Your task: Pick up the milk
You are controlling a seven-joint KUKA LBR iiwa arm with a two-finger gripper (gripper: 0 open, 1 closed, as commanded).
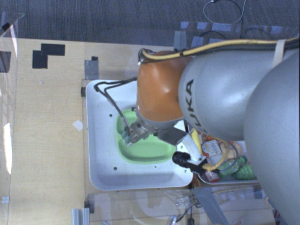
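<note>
Grey arm (pixel 234 93), orange band (pixel 157 90), yellow cable (pixel 211 46), KUKA lettering (pixel 190 104).

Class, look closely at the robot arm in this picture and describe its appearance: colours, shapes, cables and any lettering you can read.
The arm is made of large, smooth, rounded grey segments, with a glossy orange band above the wrist. Black KUKA lettering runs along the grey shell. A yellow cable and black cables run over the top of it, and thin black wires loop down to the small metallic gripper.

The grey arm (pixel 220 97) bears black letters "UKA".
</note>
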